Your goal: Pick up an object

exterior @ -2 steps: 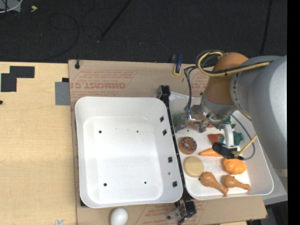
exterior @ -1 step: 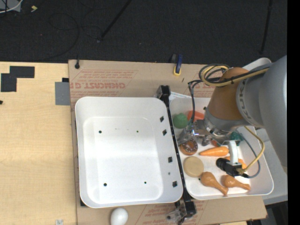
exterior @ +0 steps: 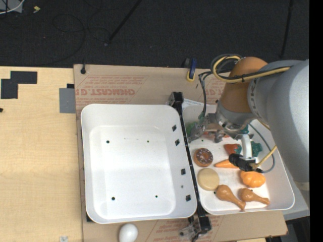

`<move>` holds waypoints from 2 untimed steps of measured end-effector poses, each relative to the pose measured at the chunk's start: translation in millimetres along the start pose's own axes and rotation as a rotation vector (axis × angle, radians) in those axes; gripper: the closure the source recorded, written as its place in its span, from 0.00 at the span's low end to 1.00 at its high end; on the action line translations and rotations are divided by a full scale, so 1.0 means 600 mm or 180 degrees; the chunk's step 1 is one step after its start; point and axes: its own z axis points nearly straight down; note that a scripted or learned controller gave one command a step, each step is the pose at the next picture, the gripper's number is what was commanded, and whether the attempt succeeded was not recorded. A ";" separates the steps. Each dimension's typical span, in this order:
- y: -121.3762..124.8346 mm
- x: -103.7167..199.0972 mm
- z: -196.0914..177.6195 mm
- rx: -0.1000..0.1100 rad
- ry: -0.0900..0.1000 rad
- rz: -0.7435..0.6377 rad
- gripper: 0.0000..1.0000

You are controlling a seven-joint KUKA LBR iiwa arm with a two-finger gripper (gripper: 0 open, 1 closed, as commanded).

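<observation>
Over right bin (exterior: 282, 205), hand (exterior: 212, 130) near donut (exterior: 204, 157), carrot (exterior: 226, 163)

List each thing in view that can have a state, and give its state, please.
left bin: white, upright on the bench
right bin: holds the toy food
donut: lying flat
round bun: lying beside the donut
carrot: lying on its side
drumsticks: lying side by side
white ball: on the bench, outside the bins
gripper: low over the right bin

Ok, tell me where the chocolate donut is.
The chocolate donut lies in the right bin, near its left wall, just above the round beige bun and left of the carrot.
</observation>
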 end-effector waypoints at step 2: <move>-0.073 -0.019 -0.016 0.0021 0.0004 0.0013 1.00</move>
